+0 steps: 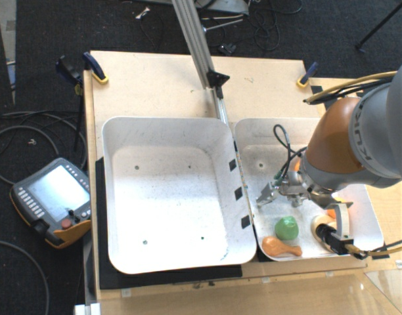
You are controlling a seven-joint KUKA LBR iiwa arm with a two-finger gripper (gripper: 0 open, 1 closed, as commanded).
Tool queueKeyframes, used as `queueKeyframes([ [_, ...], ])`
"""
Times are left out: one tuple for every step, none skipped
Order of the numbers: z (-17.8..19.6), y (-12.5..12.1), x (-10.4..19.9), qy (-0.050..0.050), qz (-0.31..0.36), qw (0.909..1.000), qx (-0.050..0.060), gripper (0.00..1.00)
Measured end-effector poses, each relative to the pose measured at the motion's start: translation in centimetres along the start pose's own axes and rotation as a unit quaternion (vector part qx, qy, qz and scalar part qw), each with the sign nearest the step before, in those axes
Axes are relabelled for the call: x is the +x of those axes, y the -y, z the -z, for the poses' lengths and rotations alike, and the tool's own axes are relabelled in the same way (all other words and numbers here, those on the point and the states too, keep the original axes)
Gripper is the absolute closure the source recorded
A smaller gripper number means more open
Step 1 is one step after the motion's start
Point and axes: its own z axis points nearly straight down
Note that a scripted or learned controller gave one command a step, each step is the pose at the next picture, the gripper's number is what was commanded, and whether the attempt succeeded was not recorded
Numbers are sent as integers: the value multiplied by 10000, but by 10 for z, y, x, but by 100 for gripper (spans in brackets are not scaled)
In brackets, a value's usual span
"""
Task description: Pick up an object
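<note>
White right bin (253,143) holds one green ball (287,228), one orange piece (280,246); gripper (274,193) state unclear.

No legible text, label, brand or number on any surface in view

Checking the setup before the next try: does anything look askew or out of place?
Nothing looks spilled or damaged. The left bin sits slightly skewed, its near right corner overlapping the right bin. The green ball lies inside the right bin.
</note>
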Motion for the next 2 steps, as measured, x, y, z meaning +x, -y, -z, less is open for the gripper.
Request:
queueKeyframes([
  [12,-1,0,-2,-1,10000,-15,100],
  [73,2,0,5,17,10000,-31,100],
])
